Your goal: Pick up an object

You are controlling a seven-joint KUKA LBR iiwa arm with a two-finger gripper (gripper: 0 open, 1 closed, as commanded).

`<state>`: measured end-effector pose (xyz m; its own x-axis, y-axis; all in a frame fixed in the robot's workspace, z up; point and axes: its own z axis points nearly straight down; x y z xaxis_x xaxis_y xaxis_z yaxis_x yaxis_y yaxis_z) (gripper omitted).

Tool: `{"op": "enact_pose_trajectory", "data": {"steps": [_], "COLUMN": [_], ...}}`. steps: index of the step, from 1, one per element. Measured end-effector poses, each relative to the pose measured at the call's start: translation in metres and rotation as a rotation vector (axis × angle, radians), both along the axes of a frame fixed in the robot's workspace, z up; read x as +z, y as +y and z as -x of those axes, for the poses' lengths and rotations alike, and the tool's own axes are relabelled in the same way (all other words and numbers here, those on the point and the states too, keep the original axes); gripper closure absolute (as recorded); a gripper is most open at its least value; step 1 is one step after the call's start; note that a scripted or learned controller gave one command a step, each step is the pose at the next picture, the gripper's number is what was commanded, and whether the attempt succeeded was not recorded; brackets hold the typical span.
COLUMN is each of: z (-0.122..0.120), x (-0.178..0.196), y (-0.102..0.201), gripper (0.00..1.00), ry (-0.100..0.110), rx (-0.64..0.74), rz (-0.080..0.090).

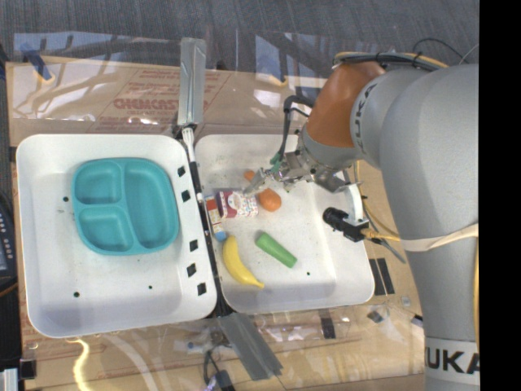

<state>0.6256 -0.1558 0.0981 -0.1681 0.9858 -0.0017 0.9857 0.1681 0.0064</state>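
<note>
Left bin (32,243): a teal divided plate (126,204). Right bin (326,279): small carton (234,204), banana (238,262), green pepper (276,249), orange ball (270,201). Gripper (273,178) hung just above and to the right of the ball, apparently empty; how far it stood open could not be told.

My arm (423,153) is a thick, smooth, light-grey casting with rounded joints. Up at about eleven o'clock on its bulk I see the glossy orange band (338,108) above the wrist. Thin black cables loop around that band and run along the wrist. At five o'clock, near the frame's bottom, dark letters "KUKA" (450,360) mark the grey shell. A pale strap crosses the casing at mid-height.
</note>
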Motion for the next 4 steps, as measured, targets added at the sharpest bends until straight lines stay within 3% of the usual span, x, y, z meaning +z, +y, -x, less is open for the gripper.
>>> {"op": "enact_pose_trajectory", "data": {"steps": [1, 2, 3, 4], "z": [0.024, -0.004, -0.006, 0.008], "x": [0.089, -0.001, 0.012, 0.094], "y": [0.051, 0.031, 0.03, 0.091], "gripper": [0.0, 0.0, 1.0, 1.0], "ry": [0.006, 0.0, -0.008, 0.007], "rx": [0.075, 0.209, 0.212, 0.098], "rz": [0.0, 0.0, 0.006, 0.0]}}
